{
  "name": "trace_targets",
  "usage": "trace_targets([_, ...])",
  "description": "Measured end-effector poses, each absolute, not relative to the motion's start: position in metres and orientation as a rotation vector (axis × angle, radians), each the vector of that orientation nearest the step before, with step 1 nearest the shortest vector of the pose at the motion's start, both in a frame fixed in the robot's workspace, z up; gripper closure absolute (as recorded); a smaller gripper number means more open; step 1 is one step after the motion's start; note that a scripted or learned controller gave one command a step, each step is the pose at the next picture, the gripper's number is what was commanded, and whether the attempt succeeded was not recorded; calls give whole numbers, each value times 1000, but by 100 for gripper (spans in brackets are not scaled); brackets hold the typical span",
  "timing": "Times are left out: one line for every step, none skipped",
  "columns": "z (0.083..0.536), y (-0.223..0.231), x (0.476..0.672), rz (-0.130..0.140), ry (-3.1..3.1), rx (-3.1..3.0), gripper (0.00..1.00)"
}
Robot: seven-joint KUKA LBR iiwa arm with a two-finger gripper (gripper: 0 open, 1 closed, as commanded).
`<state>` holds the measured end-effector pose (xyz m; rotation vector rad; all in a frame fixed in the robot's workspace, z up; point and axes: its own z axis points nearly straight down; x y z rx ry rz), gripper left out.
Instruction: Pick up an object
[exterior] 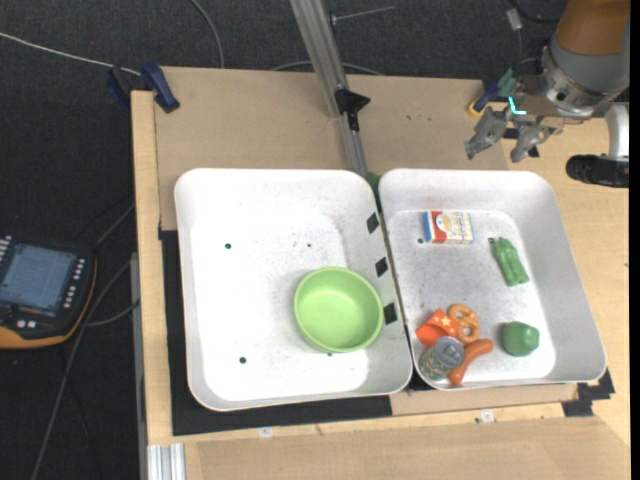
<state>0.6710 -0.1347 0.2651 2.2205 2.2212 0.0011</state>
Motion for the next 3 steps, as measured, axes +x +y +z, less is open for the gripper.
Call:
trace_targets([265, -135, 671, 1, 2221, 2221, 0])
trace_targets([202, -133, 669, -5, 2225, 2224, 0])
trace_targets([160, -133, 665, -3, 2224, 2223, 0])
